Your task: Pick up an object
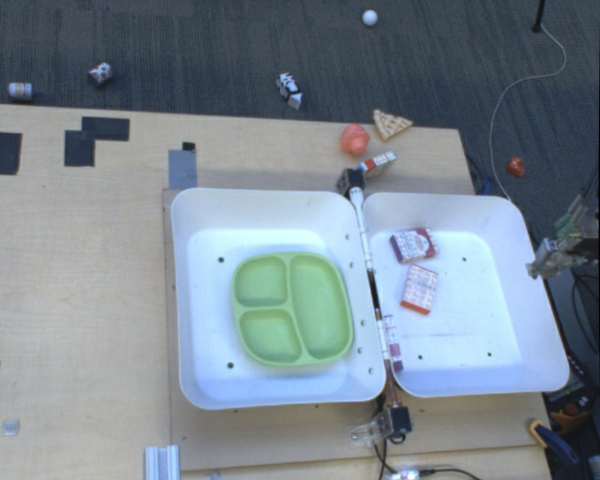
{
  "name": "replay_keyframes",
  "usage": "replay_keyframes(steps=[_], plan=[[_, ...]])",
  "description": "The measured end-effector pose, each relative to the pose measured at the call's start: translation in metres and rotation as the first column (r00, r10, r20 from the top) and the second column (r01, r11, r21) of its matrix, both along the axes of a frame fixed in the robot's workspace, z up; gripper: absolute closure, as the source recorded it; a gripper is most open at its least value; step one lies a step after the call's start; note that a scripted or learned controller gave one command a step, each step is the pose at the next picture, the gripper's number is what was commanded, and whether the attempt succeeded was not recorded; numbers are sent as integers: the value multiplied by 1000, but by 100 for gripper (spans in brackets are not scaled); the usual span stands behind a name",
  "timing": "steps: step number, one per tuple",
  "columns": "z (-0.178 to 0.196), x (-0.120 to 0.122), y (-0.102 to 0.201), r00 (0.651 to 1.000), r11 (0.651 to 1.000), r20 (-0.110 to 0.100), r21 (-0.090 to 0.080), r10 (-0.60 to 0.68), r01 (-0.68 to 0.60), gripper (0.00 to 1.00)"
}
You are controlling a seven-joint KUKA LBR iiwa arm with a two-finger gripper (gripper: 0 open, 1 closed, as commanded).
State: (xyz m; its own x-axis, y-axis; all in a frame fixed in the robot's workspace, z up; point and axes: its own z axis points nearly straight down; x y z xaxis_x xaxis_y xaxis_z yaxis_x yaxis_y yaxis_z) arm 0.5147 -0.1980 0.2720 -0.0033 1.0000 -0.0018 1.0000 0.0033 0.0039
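- Watching the feed, I see two shallow white plastic bins side by side on the pale wooden table [84, 281], touching along their inner rims.
- Left white bin [187, 281]: holds a light green plastic divided plate [292, 308] with three compartments, lying flat near the middle, nothing on it.
- Right white bin [511, 319]: holds two small flat packets in its left half, near the shared rim.
- Dark reddish-brown packet [413, 245] is the upper one, slightly tilted.
- Orange-and-white rectangular packet [420, 288] sits just below it; the two are close, but I can't tell if they touch.
- Tool [553, 258]: a blurry metallic shape at the right bin's right rim, well apart from both packets. I can't tell whether it is spread or pressed together, and I see nothing in it.
- Table beyond the bins: an orange-red round ball [354, 139], a tan triangular pizza-slice toy [392, 123] just right of it, and a small red-and-white tube [380, 162] near the top of the bin joint.
- Grey upright block [183, 169] at the left bin's top-left corner; black flat patches [94, 139] on the table further left.
- Dark carpet floor [234, 37] above the table: small white ball [369, 17], a few scattered small bits, and a small red object [516, 167] at right.
- Thin white cable [525, 75] loops over the floor at upper right.
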Motion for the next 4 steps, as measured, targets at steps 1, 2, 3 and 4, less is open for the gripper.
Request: replay_keyframes(steps=[1,2,3,4], plan=[[-25,-27,64,1000,1000,-2,2,1,-1,100],[-67,28,148,1000,1000,-2,3,1,-1,100],[16,85,107,1000,1000,2,1,2,-2,100],[-30,5,48,1000,1000,-2,1,0,0,100]])
